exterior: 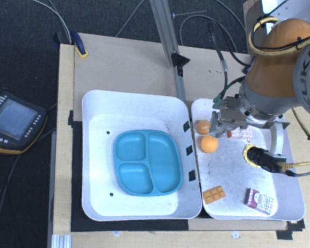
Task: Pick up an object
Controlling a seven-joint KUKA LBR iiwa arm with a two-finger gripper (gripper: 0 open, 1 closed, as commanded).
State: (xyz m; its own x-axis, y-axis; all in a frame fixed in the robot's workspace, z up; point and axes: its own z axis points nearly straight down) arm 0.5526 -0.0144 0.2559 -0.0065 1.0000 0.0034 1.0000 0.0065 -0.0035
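**A:** Where's the gripper (217, 131) sitting?

**B:** Over the far left part of the right bin (231, 173), on the end of the grey and orange arm (284, 56) that reaches in from the right. It's just beside two small round things. A dull orange-brown ball (202, 127) sits at its left, close to the bin wall, and a brighter orange ball (210, 145) lies just in front of it.

**A:** Open or closed? Holding anything?

**B:** I can't tell how far open it is; the wrist hides that part. Nothing shows clamped in it, and both balls look to be resting on the bin floor.

**A:** What else is in that bin?

**B:** A red and white wrapper (244, 135) lies partly under the wrist. A tan waffle-patterned piece (214, 194) is near the front edge, and a small maroon and white packet (259, 200) lies to its right, well apart from the balls.

**A:** And the left bin (96, 142)?

**B:** A blue divided plate (148, 162) with three compartments lies flat in the middle of it
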